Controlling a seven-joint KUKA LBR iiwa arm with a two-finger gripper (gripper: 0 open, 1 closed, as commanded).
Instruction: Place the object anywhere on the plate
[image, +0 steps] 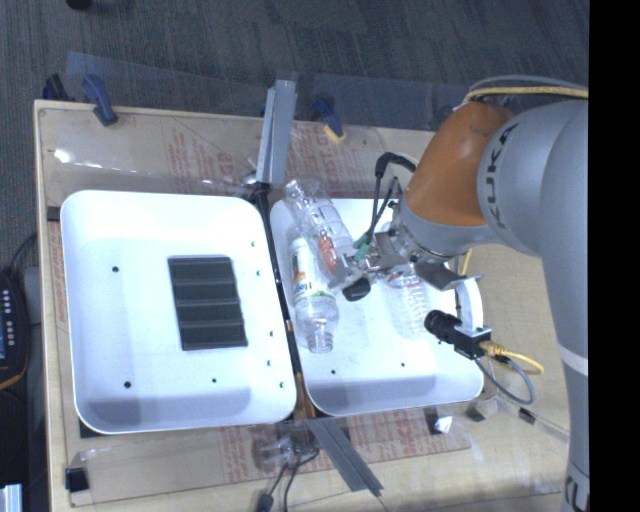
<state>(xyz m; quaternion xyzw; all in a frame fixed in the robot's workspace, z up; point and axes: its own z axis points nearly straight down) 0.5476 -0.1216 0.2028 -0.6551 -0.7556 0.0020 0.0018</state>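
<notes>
**Bench** (150, 450): pale board carrying two white bins side by side.

**Arm** (530, 170): grey with an orange band, reaching in from the bench's right edge and bent over the right bin.

**Left bin** (90, 300): holds one item, the plate.

**Right bin** (400, 385): holds three bottles, with the arm's wrist above them.

**Plate** (207, 302): dark, ribbed and rectangular, lying flat at the middle of the left bin. Nothing rests on it.

**Labelled bottle** (308, 290): clear with a green-and-white label, lying along the right bin's left wall. It is the likeliest object for the task.

**Upper bottle** (315, 222): clear and crumpled, at the right bin's far left corner. It appears to touch the labelled bottle.

**Small bottle** (408, 300): clear, near the bin's middle, partly under the wrist.

**Gripper** (358, 272): low over the right bin, between the labelled bottle and the small bottle. Whether it is spread or closed cannot be told, and no bottle is visibly in it.

**Risks, as judged:**
- The bottles are smooth and round, so they may roll or squirt out of a pinch.
- The crowded pair by the wall may cause a double or glancing pick.
- The wall between the bins may snag a low carry.
- A bottle released on the ribbed plate may roll off it.
</notes>
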